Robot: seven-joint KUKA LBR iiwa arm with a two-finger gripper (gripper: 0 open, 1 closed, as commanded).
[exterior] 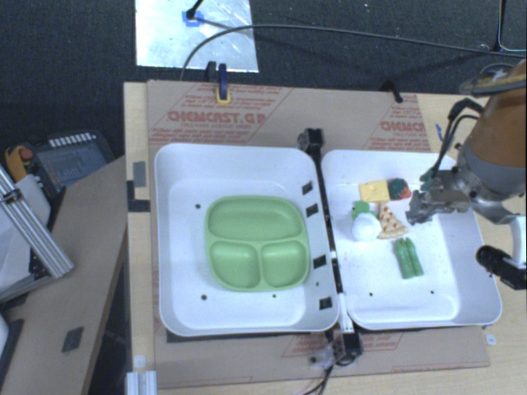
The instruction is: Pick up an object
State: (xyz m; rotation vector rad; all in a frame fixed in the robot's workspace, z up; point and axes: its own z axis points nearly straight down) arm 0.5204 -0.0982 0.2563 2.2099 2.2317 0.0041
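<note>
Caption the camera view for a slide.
Claw over the right bin, beside the pizza slice and other toy food; green divided plate in the left bin.

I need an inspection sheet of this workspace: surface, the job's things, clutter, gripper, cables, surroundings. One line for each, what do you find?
Surface: two white bins, left bin, right bin, on a cardboard sheet.
Job's things: pizza slice, green piece, yellow block, white ball in right bin.
Clutter: green divided tray in left bin.
Gripper: gripper above right bin, beside pizza slice.
Cables: black cable behind bench.
Surroundings: handheld controller at left.
</note>
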